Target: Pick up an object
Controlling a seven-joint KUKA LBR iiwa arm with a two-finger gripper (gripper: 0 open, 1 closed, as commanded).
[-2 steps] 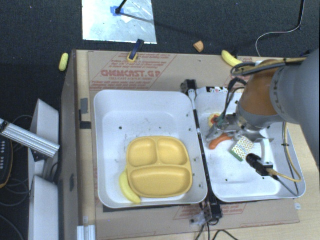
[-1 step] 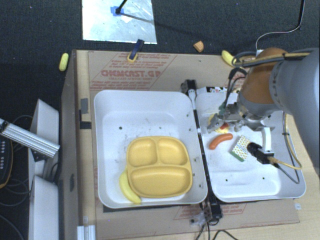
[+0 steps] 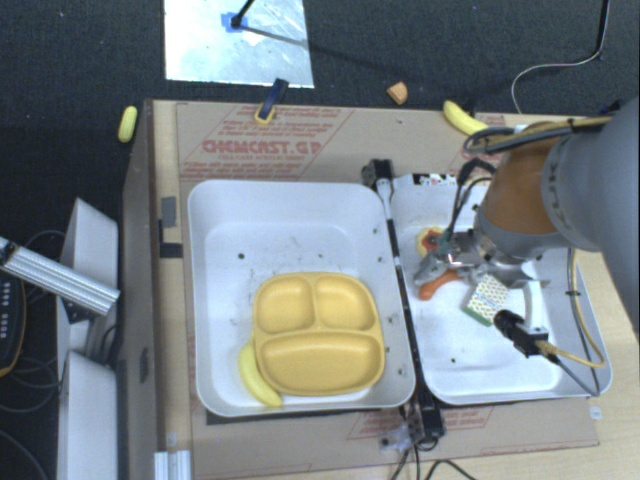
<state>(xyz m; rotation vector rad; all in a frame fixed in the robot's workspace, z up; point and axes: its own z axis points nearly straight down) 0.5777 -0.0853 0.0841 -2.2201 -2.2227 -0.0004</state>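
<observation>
My gripper [image 3: 447, 260] hangs low in the right bin [image 3: 500, 378]; the orange piece [image 3: 437, 286] lies just below-left, long axis slanting. Its opening and hold: cannot tell.

Dark speckled carpet floor [image 3: 80, 58] surrounds the brown cardboard-covered counter [image 3: 280, 138]. A shiny silver metal sheet [image 3: 215, 33] lies on the floor beyond the counter.

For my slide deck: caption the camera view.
Grey arm's hand low in right white bin by an orange piece; yellow divided tray in left.
</observation>
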